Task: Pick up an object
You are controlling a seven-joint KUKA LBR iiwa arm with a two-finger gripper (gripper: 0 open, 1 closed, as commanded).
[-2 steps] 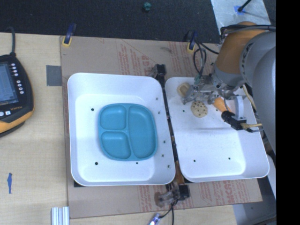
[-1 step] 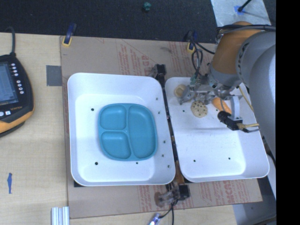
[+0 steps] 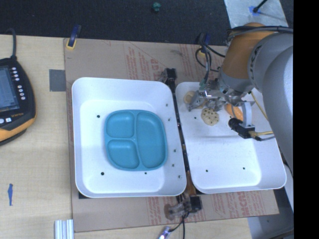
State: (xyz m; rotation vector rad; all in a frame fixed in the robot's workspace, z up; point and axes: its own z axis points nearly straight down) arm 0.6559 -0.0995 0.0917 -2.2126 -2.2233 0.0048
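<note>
The gripper is seen low over the right bin, near its top left corner. A cookie lies just below it. Whether anything is gripped cannot be told. A blue plate is set in the left bin.

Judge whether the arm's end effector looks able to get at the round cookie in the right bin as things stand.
Probably yes. The end effector hangs just above the cookie in the right bin, and nothing lies over the cookie. An orange object sits close beside it.
</note>
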